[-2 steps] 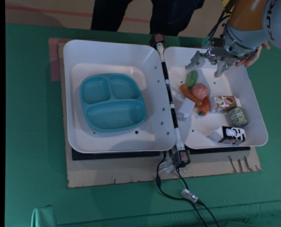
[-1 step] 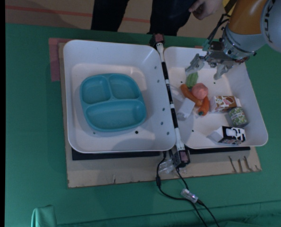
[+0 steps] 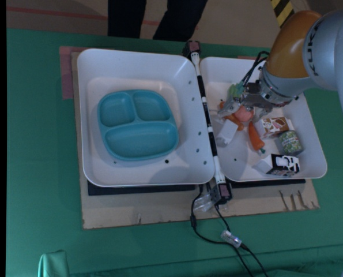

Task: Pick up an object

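- Two white bins side by side: left bin [image 3: 90, 154] carries a teal divided plate [image 3: 138, 124], right bin [image 3: 315, 154] has all the pickable clutter.
- Arm [image 3: 309, 45] comes in from the right; gripper [image 3: 238, 104] is low over the right bin's inner half, pointed into the pile, which looks like a grasp attempt.
- Fingers: can't tell how far open they are, or whether anything sits between them. Too cluttered there.
- Likeliest target is the orange item [image 3: 240, 116] just under the gripper, a white bottle-like piece [image 3: 226, 133] beside it.
- An orange carrot-shaped toy [image 3: 255, 137], small carton [image 3: 275, 126], green-labelled can [image 3: 290, 142] and cow-print box [image 3: 282, 164] lie nearer the bin's outer side, apart from the gripper.
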